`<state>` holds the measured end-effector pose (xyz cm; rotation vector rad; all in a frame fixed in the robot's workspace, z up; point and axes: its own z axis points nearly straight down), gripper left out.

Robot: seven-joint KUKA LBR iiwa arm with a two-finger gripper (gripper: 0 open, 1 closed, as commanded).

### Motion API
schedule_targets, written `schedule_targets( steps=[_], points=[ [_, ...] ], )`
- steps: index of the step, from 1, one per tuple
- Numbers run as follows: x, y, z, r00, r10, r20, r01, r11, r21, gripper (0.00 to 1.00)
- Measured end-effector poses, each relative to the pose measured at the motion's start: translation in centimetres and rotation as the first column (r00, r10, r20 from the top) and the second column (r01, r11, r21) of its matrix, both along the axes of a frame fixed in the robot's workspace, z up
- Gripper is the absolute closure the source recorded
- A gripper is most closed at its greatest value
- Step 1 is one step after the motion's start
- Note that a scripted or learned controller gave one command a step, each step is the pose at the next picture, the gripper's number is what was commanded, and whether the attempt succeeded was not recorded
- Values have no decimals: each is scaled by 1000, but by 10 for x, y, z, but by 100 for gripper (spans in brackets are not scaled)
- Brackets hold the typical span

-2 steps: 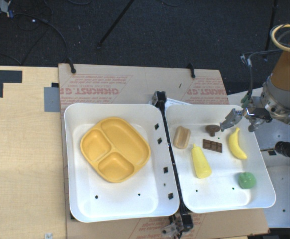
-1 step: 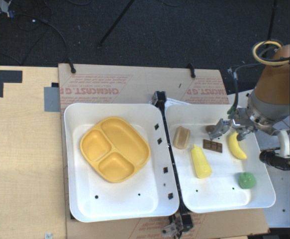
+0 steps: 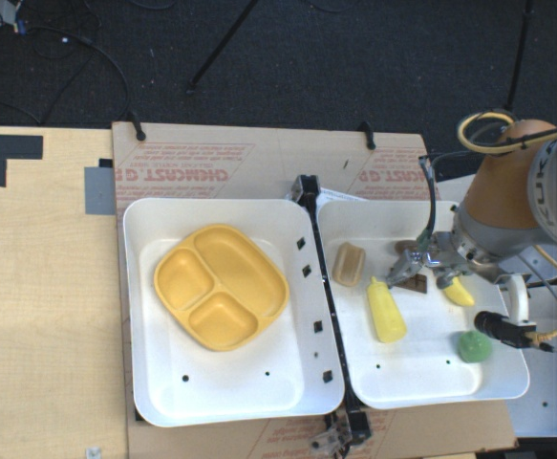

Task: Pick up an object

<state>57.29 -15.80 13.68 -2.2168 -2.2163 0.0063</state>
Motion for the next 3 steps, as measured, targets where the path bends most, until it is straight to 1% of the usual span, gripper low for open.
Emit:
schedule_targets(
  steps=[1,2,3],
  points=[
    [0,0,-51,1000,0,5,0,1000,-2,0],
    [0,0,-39,1000,-3,4,3,1000,-1,100],
    [-8,-4,20,1000,-3,9,3,1000,-3,100]
  ],
)
